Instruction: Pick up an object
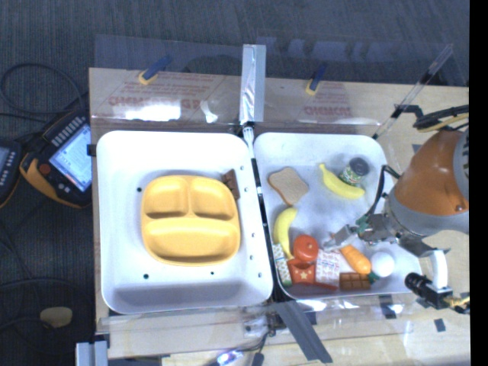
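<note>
Grey arm [431,193] w/ orange band in from the right, over the right bin's [316,145] right half. Jaws low in that bin, just above the carrot [355,259]; apart or together: can't tell, too small and partly hidden by the wrist. Nothing seen clamped.

Pickable items all in right bin:
- bread slice [288,185] upper left, flat.
- banana [341,183] upper mid, touching a small dark-lidded jar [355,171] to its right.
- 2nd banana [284,227] along left wall, below the bread.
- red tomato [305,248] just beside 2nd banana, sitting on top edge of red box [301,273].
- white-pink packet [329,265] btwn red box and carrot.
- carrot tilted, leaf end up-left, near the jaws; touching or not: can't tell.
- white egg [382,264] just right of carrot.
- brown choc bar [354,282] by front wall, under carrot.

Left bin [114,204]: yellow divided plate [191,219] in centre, flat, 3 compartments. Small brown piece [230,181] at plate's upper-right corner, against the wall btwn bins.

Both bins side by side on the desk [107,90], walls touching. Handheld controller [65,162] w/ lit screen and black cable on the dark floor, left of the desk.
</note>
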`<state>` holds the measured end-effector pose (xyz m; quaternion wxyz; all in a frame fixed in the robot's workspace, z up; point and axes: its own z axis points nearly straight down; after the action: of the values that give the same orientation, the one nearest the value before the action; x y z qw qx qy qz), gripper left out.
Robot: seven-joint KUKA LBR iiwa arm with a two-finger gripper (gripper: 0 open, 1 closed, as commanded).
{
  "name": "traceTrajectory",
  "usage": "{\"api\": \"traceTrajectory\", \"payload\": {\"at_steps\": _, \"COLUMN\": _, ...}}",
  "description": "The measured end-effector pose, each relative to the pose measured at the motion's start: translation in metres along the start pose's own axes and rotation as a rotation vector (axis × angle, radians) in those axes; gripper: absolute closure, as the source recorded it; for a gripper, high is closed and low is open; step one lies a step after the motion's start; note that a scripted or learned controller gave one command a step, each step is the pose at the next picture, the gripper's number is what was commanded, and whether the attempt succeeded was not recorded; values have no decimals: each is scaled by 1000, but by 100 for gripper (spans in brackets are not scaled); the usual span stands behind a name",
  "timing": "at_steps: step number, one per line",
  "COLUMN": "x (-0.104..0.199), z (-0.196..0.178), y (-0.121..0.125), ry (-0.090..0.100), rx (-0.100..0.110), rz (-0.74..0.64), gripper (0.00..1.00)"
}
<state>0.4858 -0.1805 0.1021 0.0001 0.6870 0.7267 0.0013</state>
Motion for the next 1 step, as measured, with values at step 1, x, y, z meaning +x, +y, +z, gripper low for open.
{"api": "traceTrajectory", "payload": {"at_steps": 1, "x": -5, "z": 9, "y": 6, "ry": 0, "rx": -15, "rz": -186, "gripper": 0}}
